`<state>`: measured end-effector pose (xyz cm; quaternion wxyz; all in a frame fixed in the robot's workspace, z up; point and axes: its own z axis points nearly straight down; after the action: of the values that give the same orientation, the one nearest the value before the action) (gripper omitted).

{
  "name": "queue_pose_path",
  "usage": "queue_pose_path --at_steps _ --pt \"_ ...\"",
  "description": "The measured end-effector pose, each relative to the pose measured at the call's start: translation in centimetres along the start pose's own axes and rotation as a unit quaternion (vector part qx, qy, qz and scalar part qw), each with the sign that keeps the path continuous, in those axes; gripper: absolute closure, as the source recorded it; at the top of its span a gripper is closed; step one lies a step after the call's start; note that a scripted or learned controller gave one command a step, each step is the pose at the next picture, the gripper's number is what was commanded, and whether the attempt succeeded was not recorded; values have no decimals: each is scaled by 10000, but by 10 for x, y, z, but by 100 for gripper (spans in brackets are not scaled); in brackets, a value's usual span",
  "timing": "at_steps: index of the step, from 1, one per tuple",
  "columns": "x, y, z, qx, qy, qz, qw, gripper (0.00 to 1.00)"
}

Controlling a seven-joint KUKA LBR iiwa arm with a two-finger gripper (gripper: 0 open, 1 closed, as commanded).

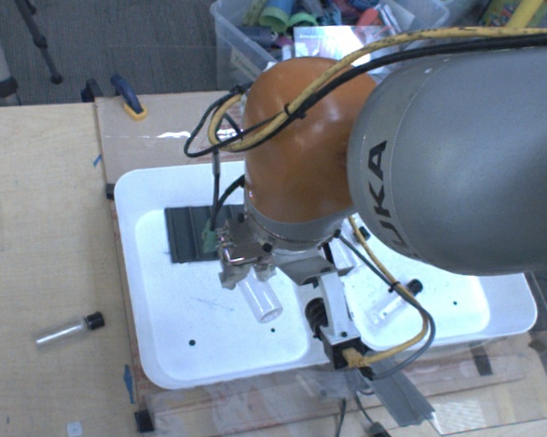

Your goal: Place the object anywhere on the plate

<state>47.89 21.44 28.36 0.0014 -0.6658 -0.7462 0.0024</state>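
Care is paying off here if the gripper (248,276) is travelling slowly towards the dark rectangular plate (189,233), which is lying just beyond the fingers (229,279) on their upper-left side in the left white bin (161,351). The fingers are sitting narrow, pinching the upper end of the clear tube (263,299), which is hanging out below them at a slant. Releasing low should stop it rolling off.
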Motion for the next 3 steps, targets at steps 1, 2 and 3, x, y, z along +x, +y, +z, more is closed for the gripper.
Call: queue_pose_path --at_steps 1,2,3 --pt "8 1 -55 -21 8 3937 9192 100" --pt "9 1 -151 -32 21 4899 8718 100" --pt "9 1 -151 -32 20 4895 8720 0"
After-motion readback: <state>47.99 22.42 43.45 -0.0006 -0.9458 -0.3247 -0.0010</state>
